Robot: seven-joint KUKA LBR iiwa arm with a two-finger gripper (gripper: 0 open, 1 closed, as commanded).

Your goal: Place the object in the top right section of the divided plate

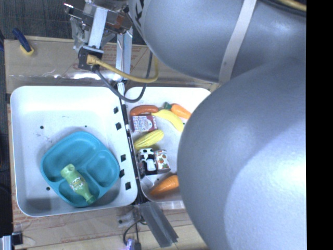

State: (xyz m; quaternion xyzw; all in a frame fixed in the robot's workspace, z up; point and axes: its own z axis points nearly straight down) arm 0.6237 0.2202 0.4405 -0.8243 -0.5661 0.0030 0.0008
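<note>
A blue divided plate [79, 166] lies in the left bin [31, 108]. A green bottle [78, 183] rests on its side in the plate's near section, at the plate's lower middle. My gripper [83, 20] hangs high over the far edge of the bench, beyond the left bin's back right corner, well away from the plate and bottle. Nothing shows under it.
The right bin [156, 99] holds a sausage [143, 110], a banana [170, 119], a small carrot [180, 110], a red can [143, 123], a corn cob [149, 138], a small carton [154, 161] and a large carrot [164, 185]. My arm's bulk covers most of that bin.
</note>
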